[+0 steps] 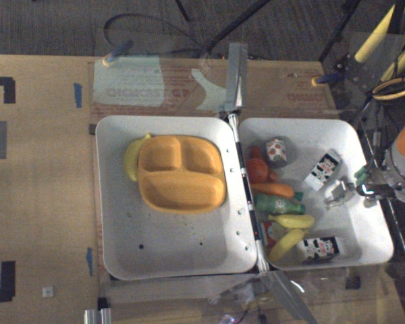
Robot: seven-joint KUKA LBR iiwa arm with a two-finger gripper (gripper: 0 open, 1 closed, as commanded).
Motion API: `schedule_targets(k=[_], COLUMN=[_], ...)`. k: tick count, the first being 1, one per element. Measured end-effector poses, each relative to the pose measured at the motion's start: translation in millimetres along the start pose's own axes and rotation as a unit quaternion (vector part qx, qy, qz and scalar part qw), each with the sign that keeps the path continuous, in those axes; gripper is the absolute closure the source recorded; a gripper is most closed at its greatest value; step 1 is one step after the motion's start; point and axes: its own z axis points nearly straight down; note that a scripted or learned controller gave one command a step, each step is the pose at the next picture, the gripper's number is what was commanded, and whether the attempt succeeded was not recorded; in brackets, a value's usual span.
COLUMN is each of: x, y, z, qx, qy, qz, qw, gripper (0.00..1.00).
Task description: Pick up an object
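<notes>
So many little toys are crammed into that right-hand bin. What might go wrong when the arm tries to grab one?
Two risks, judged from this view:
1. The gripper sits over bare floor of the right bin, beside the cow-print carton, so closing here might catch nothing.
2. The carrot, green bottle and two bananas lie packed against the divider; reaching there could nudge neighbours or pinch two things at once.

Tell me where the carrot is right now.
The carrot lies in the right bin, near its left wall, just below the tomato and above the green bottle.
</notes>
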Motion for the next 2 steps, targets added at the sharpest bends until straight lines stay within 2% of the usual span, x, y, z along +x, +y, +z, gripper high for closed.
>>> schedule_targets(k=[1,2], x=[11.1,47.3], y=[71.1,121.3], z=[87.1,113.3], qx=[-0.001,-0.005], qy=[0.000,-0.003], qz=[-0.011,-0.079], qw=[0.9999,0.9969], gripper=[0.00,0.00])
